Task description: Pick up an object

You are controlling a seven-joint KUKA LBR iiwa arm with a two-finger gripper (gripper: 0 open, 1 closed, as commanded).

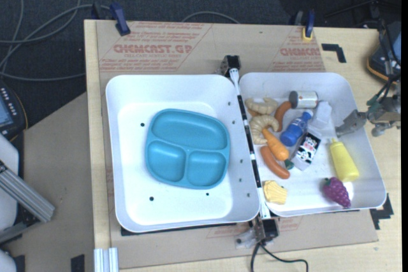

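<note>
Gripper (pixel 357 121) over right bin's (pixel 366 197) edge, cardboard-covered bench (pixel 166 48).

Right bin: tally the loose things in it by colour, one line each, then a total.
Orange: 3, carrot, sausage, curved piece
Yellow: 2, bottle, corn
Blue: 1, bottle
Purple: 1, grapes
Silver: 1, can
Black-and-white: 1, carton
Beige: 2, pastry pieces
Total: 11
</note>
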